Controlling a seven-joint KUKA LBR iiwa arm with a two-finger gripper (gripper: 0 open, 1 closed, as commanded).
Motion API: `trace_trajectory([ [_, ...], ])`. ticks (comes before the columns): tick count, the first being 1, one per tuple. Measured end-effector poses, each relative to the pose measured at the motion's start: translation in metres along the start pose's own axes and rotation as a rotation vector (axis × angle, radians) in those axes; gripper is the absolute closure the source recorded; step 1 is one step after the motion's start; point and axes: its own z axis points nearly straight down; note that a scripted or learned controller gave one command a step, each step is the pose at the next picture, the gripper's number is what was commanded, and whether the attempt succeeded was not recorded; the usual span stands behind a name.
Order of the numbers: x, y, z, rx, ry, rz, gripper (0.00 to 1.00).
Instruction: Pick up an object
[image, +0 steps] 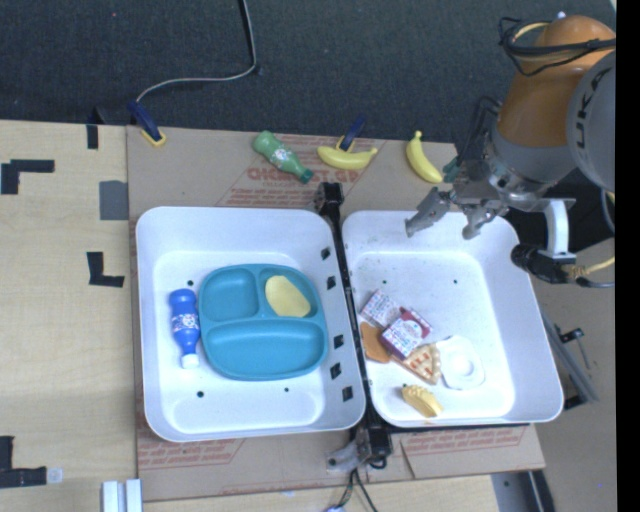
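Nearest the camera, at the front of the right bin (520, 330), a loose heap: a small yellow toy (421, 401), a waffle-like wedge (424, 363), a white round piece (461, 364), a red-and-white packet (405, 332) and a brown disc (375, 345) partly under it. They touch or overlap.

Left bin (160, 300): a blue divided tray (262, 335) with a yellow piece (288, 296) in its upper right compartment; a blue bottle (183, 326) lies just beside the tray's left edge.

Farther back, the gripper (444, 222) hangs over the rear rim of the right bin, fingers spread wide, nothing between them. It is well apart from the heap.

Beyond the bins, on cardboard: a green bottle (282, 156) and two bananas (346, 156) (423, 159).

Judgement: approach stage, no grasp yet. Next move calls for travel toward the heap, then a descent onto one piece; the white round piece or the yellow toy at the edge looks easiest to isolate. Overlap may foul the pinch.
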Motion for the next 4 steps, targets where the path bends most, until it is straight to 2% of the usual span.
trace_trajectory([
  [1, 0.004, -0.053, 0.093, 0.002, 0.001, 0.001, 0.00],
  [2, 0.006, -0.063, 0.168, -0.008, 0.002, 0.000, 0.00],
  [3, 0.002, -0.018, 0.167, -0.011, 0.001, 0.001, 0.00],
  [4, 0.005, -0.069, 0.170, -0.007, -0.002, 0.001, 0.00],
])
